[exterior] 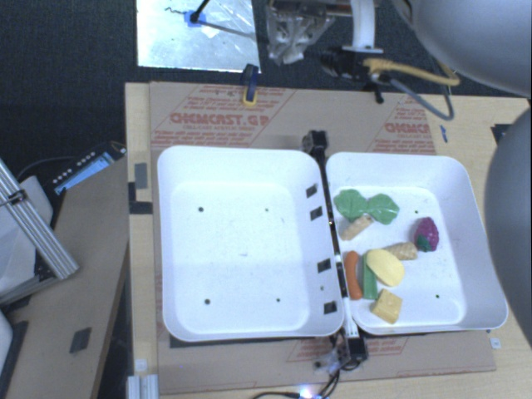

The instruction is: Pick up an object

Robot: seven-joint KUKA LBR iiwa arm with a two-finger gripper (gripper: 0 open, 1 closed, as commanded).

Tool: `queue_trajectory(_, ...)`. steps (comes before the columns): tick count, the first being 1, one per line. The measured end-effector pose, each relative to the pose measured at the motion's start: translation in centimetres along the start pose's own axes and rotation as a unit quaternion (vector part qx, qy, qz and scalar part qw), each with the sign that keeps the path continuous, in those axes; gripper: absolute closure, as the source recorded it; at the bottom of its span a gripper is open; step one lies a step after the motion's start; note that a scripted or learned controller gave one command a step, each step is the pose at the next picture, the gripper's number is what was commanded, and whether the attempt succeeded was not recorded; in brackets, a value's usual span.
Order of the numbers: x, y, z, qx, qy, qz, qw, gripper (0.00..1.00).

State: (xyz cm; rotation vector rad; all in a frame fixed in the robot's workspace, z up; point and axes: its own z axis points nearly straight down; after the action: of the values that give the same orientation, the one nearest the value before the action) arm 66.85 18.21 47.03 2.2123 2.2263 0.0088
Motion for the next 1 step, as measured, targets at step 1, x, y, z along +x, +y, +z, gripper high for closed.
queue_trajectory(1,1.44,-2.08,-4.29,0.0,0.0,0.0,1.0,1.0)
